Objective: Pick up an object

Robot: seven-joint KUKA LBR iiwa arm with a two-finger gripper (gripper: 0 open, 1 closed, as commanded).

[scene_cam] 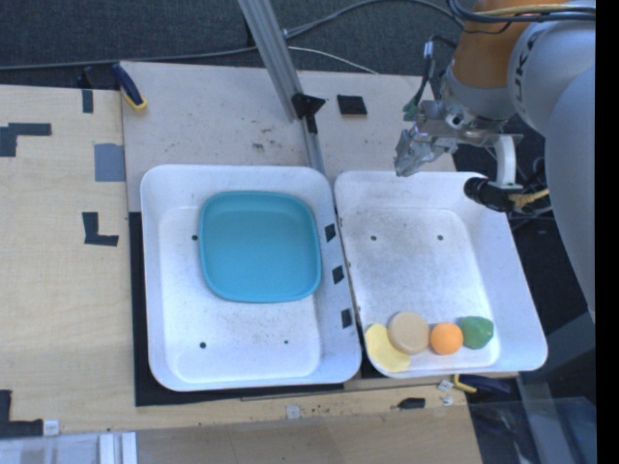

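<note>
Bench, two bins: gripper point(411, 158), grip state indeterminate, hovers over right bin's point(503, 259) far rim; should descend squarely onto orange ball point(445, 338).

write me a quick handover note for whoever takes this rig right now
Gripper: above the far rim of the right bin, nothing seen between its fingers.
Things: yellow piece, tan disc, orange ball and green piece in a row along the right bin's near edge. Blue plate lies in the left bin.
Done: nothing picked yet.
Left: descend on one object, grasp, lift.
</note>
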